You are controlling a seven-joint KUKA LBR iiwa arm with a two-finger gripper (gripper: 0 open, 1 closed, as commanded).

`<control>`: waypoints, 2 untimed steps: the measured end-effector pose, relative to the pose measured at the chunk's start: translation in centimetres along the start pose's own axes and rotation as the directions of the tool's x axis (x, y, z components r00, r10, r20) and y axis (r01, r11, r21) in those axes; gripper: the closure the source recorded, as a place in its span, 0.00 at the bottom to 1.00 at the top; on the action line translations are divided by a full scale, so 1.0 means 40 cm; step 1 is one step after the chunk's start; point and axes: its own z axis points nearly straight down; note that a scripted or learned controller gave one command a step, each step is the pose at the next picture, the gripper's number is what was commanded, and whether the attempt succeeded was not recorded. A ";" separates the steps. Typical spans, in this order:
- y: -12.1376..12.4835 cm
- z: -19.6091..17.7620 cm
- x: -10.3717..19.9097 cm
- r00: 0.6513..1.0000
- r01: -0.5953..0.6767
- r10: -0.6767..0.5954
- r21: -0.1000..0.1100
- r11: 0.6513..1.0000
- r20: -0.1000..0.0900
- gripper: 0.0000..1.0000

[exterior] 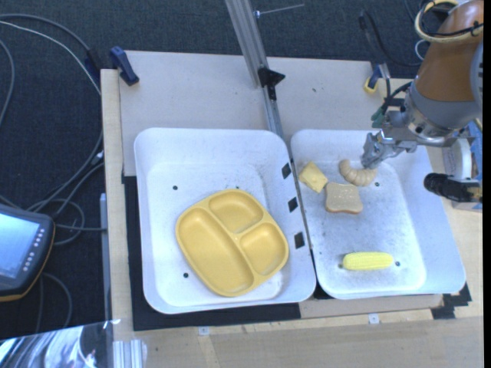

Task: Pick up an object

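gripper point(374, 153) low over upper part of right bin point(430, 236), upper right of frame, arm coming in from right edge. fingers too small and dark to read: cannot tell whether spread or pinched, nothing seen between them.

nearest item: croissant point(357, 174), pale curved piece, just below and slightly left of gripper tip, touching or nearly so. long axis runs roughly left-right across frame, ends curling up toward the gripper.

toast point(343, 198) just below-left of croissant, edges close or touching. cheese point(312, 178) further left, by the bin's left wall. corn point(367, 261) well apart, lower centre of same bin, lying left-right.

left bin point(153, 159) holds yellow tray point(232, 241), far from gripper.

judgement: croissant the likely target; short drop down-left needed, closing across its narrow width. risk: toast crowding the lower side.
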 end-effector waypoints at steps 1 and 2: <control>-0.038 -0.035 0.134 1.000 0.001 -0.001 -0.001 1.000 -0.001 1.00; -0.091 -0.047 0.283 1.000 0.002 -0.002 0.000 1.000 -0.001 1.00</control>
